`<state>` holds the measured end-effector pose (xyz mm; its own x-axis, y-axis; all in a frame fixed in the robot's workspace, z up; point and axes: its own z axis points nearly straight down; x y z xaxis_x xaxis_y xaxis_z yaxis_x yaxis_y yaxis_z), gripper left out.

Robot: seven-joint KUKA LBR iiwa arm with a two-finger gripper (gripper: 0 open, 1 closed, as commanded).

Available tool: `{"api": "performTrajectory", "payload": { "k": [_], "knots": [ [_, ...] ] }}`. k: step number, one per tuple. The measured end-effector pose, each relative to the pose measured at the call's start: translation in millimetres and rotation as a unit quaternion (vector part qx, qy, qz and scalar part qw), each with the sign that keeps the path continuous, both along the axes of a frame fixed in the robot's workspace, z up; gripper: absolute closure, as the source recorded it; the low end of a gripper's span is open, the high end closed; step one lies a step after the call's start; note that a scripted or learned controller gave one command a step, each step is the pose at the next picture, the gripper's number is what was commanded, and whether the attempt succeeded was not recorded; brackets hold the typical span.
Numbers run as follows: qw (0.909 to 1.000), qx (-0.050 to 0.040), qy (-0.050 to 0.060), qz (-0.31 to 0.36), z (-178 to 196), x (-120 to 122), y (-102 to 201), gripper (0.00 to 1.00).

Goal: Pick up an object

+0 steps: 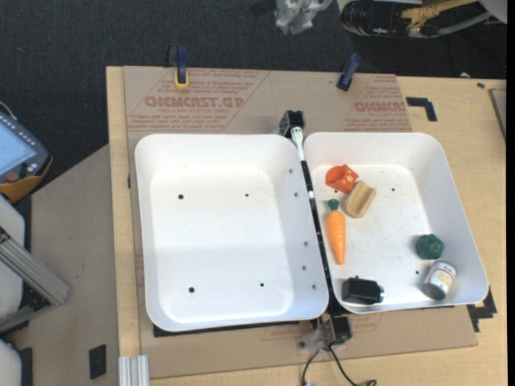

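The right bin (451, 175) holds several objects. A red-orange crumpled piece (341, 177) lies beside a tan block (359, 199). An orange carrot (336, 236) with a green top rests along the bin's left wall. A black item (362, 290) sits at the front edge. At the right, a dark green lump (430, 246) sits next to a small silver can (440, 278). My gripper (300, 6) hangs at the top of the camera view, beyond the bench's far edge and well away from all the objects.
The left bin (213, 223) adjoins the right one along a shared divider (310, 207). Both rest on a cardboard sheet (201, 95) held by blue clamps (180, 64) at the back. Black cabling (386, 14) lies behind the bench.
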<state>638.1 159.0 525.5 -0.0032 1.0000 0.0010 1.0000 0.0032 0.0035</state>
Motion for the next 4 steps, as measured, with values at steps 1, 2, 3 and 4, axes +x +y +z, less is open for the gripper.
{"api": "performTrajectory", "payload": {
  "k": [1, 2, 3, 4],
  "knots": [
    [1.0, 0.0004, 0.0, 0.001, 10, -11, 54, 1.0],
    [1.0, -0.0011, 0.003, -0.001, -4, -9, 65, 1.0],
    [1.0, -0.0002, 0.001, 0.0, 8, -9, 66, 1.0],
    [1.0, -0.0011, 0.005, 0.0, 9, -94, 65, 1.0]
  ]
}}
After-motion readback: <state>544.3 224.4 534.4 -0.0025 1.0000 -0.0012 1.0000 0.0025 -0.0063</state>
